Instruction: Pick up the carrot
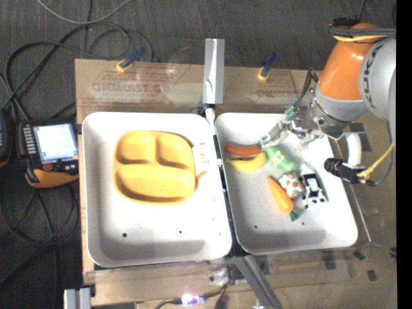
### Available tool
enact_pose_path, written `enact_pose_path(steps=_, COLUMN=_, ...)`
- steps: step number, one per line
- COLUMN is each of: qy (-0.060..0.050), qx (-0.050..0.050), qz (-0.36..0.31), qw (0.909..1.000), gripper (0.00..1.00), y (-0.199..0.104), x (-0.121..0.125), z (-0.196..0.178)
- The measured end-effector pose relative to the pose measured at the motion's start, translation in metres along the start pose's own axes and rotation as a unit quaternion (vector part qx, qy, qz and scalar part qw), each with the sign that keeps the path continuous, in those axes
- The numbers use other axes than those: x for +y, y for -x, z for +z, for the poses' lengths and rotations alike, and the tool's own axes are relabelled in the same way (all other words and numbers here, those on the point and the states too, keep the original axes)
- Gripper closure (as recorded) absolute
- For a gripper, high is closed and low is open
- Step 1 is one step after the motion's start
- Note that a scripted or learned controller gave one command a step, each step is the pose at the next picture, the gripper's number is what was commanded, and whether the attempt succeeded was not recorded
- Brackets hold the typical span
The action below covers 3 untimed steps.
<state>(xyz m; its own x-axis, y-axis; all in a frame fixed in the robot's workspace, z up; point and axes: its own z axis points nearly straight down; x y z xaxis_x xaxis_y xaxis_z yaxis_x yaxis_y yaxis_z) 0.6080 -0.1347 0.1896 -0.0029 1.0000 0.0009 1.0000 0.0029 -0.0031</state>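
Nearest the camera, the front of both white bins lies bare. The carrot (pixel 280 196) lies in the right bin (pixel 335 234), slanted, its green end toward the front right and its orange tip pointing back and left. It lies flat and is free on its left side, which would leave room for a finger there. On its right it touches or nearly touches a small printed packet (pixel 291 183), and just beyond that sits a black-and-white block (pixel 313 190); that crowding looks like the awkward side for a grasp.

In the left bin (pixel 96 237) a yellow divided plate (pixel 155 165) sits well apart from the task.

Further back in the right bin, a banana (pixel 248 164) and a red sausage (pixel 242 150) lie together by the left wall, with a green bottle (pixel 280 158) between them and the packet.

The tool (pixel 283 131) hangs over the bin's back part, near the bottle, well short of the carrot. Whether it is spread or closed I cannot tell, and nothing can be seen held in it. The carrot is not yet picked up.
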Motion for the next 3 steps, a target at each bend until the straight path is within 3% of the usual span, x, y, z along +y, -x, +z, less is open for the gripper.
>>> enact_pose_path(steps=1, qy=0.018, qx=-0.007, qz=-0.067, qw=0.9976, gripper=0.0, y=0.024, x=-0.036, z=0.072)
enact_pose_path(steps=2, qy=0.006, qx=-0.001, qz=-0.064, qw=0.9979, gripper=0.0, y=-0.028, x=-0.086, z=0.1)
enact_pose_path(steps=3, qy=0.007, qx=-0.001, qz=-0.064, qw=0.9979, gripper=1.0, y=-0.027, x=-0.085, z=0.091)
